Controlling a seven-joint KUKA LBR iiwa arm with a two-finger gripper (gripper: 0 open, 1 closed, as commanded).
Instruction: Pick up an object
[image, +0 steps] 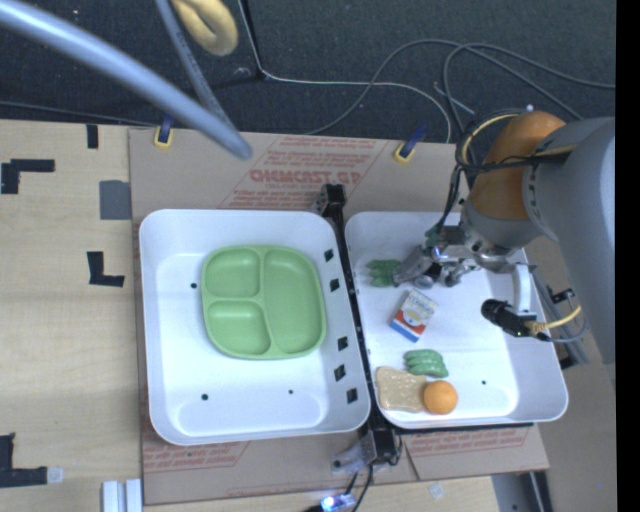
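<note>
Camera view from above shows the end effector (432, 265) lowered into the right bin (535, 395), in the upper part of that bin, with the grey arm (580, 190) reaching in from the right. How far the end effector is open cannot be told, since the metal parts at its tip blur together, and nothing is plainly seen to be held in it. Just to its left, almost touching the tip, a small dark green leafy piece (383, 271) lies on the white floor; its long axis runs roughly left to right, toward the end effector. This is judged the likeliest thing for the pick, being the nearest. Just below the end effector a small carton (413, 313) is seen, white with red and blue print, boxy and flat-sided, lying tilted. Further below lie a second green piece (425, 361), lumpy and matte, then a smooth round orange fruit (439, 397) touching a flat tan slice like bread (399, 389) with a rough, crumbly look. Well off to the left, past the divider, a pale green compartment plate (265, 302) of smooth plastic rests in the left bin (170, 400). Both bins sit on a sheet of cardboard (300, 165) laid on the bench (60, 330). A short sideways move to the left would be called for to bring the tip over the leafy piece.
</note>
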